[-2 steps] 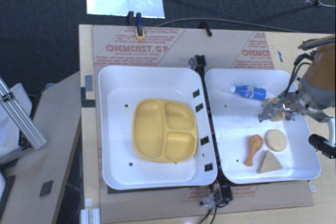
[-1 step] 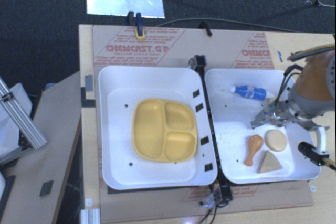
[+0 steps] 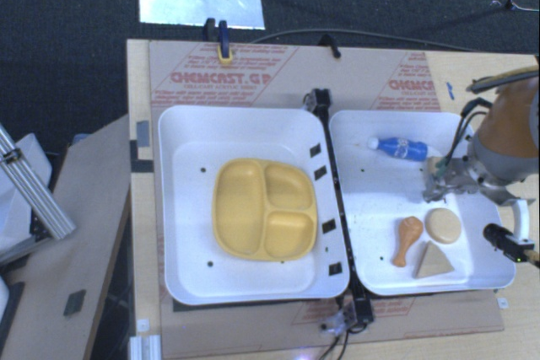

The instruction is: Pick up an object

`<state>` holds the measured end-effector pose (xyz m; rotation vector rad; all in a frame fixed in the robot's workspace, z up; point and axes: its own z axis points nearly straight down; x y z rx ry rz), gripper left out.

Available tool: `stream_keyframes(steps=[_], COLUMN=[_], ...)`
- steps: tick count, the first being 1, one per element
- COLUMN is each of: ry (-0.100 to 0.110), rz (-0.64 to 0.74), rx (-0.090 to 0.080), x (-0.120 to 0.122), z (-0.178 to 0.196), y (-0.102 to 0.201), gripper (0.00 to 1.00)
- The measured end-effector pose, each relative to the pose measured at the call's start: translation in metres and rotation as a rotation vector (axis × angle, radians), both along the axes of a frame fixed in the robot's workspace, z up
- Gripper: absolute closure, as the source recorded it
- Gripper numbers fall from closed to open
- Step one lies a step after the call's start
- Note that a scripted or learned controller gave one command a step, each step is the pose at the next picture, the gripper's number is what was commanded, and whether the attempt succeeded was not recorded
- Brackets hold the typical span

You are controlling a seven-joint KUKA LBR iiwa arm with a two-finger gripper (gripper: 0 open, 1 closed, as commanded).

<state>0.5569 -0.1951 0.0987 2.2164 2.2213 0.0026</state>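
The gripper (image 3: 436,184) hangs low over the right bin (image 3: 371,265), just left of the arm's wrist, and whether its jaws are open or closed cannot be told (they are too small and blurred). Just near of it lies a round cookie (image 3: 443,225), with a drumstick (image 3: 407,239) and a wedge (image 3: 434,260) beside it and a blue bottle (image 3: 401,148) farther off. The left bin (image 3: 181,181) holds a yellow divided plate (image 3: 265,208).

Arm reaching from right, tool (image 3: 435,181) lowered, seemingly
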Motion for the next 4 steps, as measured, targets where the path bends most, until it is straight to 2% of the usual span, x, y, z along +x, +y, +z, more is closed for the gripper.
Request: stream_keyframes(steps=[1, 2, 3, 4], ry=[-0.004, -0.003, -0.005, -0.002], rz=[0.003, 0.003, 0.003, 0.003], rx=[-0.001, -0.001, -0.002, 0.000], x=[0.009, 0.015, 0.013, 0.014], z=[0.062, 0.107, 0.171, 0.204], y=[0.002, 0.000, 0.001, 0.000], gripper=[1.00, 1.00, 1.00, 1.00])
